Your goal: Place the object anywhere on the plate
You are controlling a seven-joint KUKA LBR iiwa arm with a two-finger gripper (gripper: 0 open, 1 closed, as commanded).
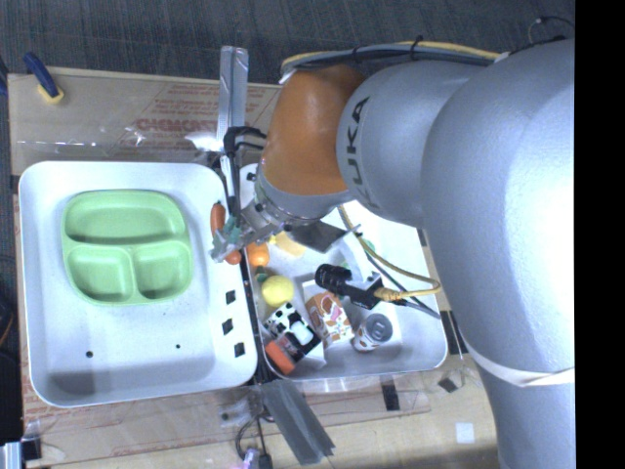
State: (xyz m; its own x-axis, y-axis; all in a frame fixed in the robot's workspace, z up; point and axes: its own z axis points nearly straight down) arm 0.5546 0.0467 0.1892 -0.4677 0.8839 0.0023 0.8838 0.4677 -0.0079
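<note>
Half done at best, judging by the layout. Hanging the gripper [234, 231] low over the ridge where the left bin [117, 350] and the right bin [422, 352] are meeting. Not showing how wide it is standing, nor whether it is gripping anything: cannot tell. Lying just beside it, an orange-red piece [217, 219], probably the object to move. Not yet resting on the green plate [127, 218]; needing carrying left and setting down there. Hiding much of the right bin under the arm [410, 145]; blurring the small toys [312, 320] into a jumble.
</note>
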